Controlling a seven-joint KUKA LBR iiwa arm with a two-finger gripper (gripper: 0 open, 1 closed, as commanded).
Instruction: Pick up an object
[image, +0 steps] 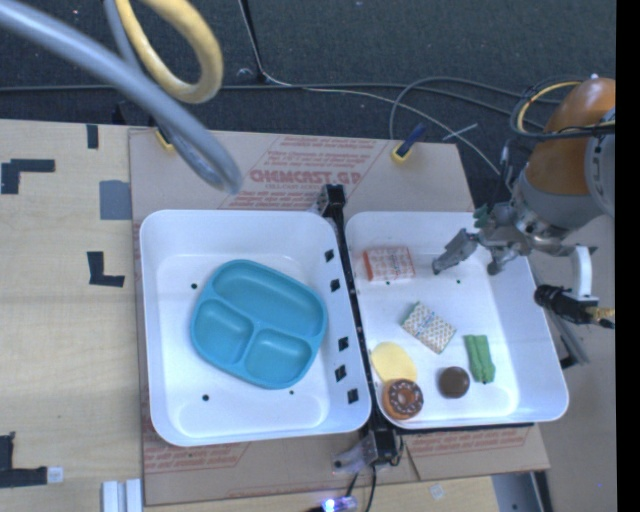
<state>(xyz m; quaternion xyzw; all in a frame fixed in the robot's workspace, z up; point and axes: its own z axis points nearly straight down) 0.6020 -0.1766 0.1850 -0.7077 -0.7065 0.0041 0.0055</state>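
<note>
Over the right bin's upper right corner we see the claw (478, 252), fingers spread, released, nothing between them. It hangs above bare white floor, so we judge this a pre-grasp hover, no target committed yet.

All pickable items lie in the shallow white right bin (530, 330), loose and apart from each other, which leaves finger room around each. Left of the claw, near: flat red-and-white printed packet (387, 263), long axis roughly left-right. Below-left of the claw: small patterned square pouch (429, 327), turned diagonal. Below the claw: green ridged stick-like toy (479, 358), long axis running near-far, slight tilt. Further below-left: yellow rounded toy (393, 361) touching the sprinkled brown donut (404, 399); round brown ball (454, 382) just beside the green piece.

Well left of the claw, the blue compartment plastic plate (258, 322) lies flat in the white left bin (165, 300).
</note>
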